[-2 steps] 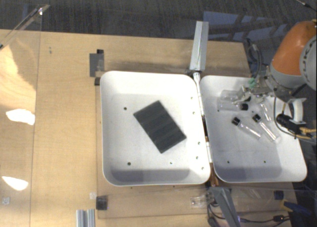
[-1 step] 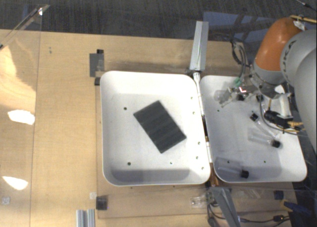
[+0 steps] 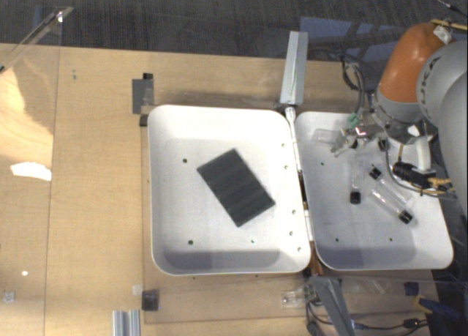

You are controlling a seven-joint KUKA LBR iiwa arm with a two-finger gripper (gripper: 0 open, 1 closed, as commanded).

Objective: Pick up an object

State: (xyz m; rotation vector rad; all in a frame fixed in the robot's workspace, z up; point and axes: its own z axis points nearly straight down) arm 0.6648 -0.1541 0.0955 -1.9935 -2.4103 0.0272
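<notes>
A flat dark grey rectangular pad (image 3: 235, 186) lies at a slant in the middle of the left bin (image 3: 156, 203). My gripper (image 3: 379, 206) hangs over the right bin (image 3: 380, 255), well to the right of the pad and apart from it. Its two clear fingers with black tips (image 3: 355, 197) are spread, and nothing sits between them. The orange band of the arm (image 3: 404, 64) is above the bin's back right corner.
A grey metal post (image 3: 295, 67) stands at the back between the two bins. A small black bracket (image 3: 145, 93) sits near the left bin's back left corner. Cables (image 3: 415, 175) hang by the wrist. Bare wooden bench (image 3: 80, 181) spreads to the left.
</notes>
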